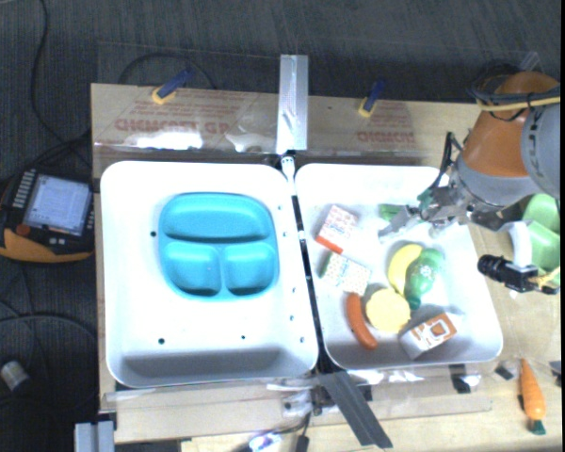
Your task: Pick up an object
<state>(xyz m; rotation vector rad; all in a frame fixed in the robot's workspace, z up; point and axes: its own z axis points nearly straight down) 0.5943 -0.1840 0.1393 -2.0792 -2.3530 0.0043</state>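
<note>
The claw (424, 210) is seen low over the upper part of the right-hand shallow white bin (485, 347), its two thin fingers spread apart and nothing held between them. Just beside its tips a small green object (392, 211) lies on the bin floor; below it a yellow banana-shaped toy (402, 262) is touched by a green bumpy toy (424, 273). Further out are found a small white-and-red carton (335, 226), an orange sausage-shaped toy (360, 321) and a brown-and-white box (429, 332). The left-hand white bin (122, 347) carries a blue three-compartment plastic tray (218, 243). A clean grasp is probably best made by centring the fingers over one isolated piece before closing.
</note>
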